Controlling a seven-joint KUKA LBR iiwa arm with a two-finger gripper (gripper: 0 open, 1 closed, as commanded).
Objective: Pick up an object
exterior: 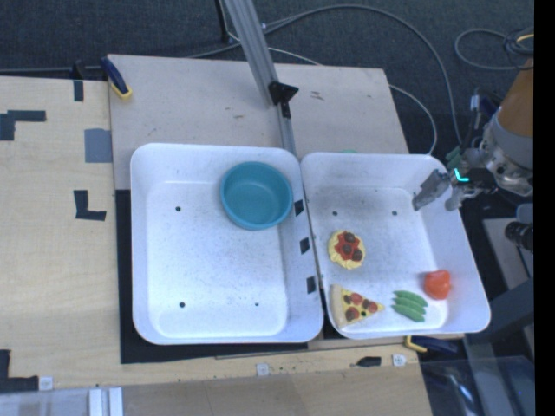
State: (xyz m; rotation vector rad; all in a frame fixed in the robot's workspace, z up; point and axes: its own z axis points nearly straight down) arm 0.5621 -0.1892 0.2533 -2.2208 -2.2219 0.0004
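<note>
The right bin [381, 173] holds a round yellow toy with red spots [347, 249], a pizza slice toy [354, 305], a green pea pod [409, 304] and a red tomato [438, 283]. A blue bowl [256, 195] sits at the back of the left bin [165, 258]. My gripper [440, 196] hovers over the right bin's far right rim, open, with nothing between its fingers. It is well behind the tomato and apart from every toy.
A grey metal pole [251, 37] slants down from the top to the gap between the bins. Cables [416, 68] loop over the dark floor behind the bench. A yellow and blue clamp [116, 78] lies at the board's back left corner.
</note>
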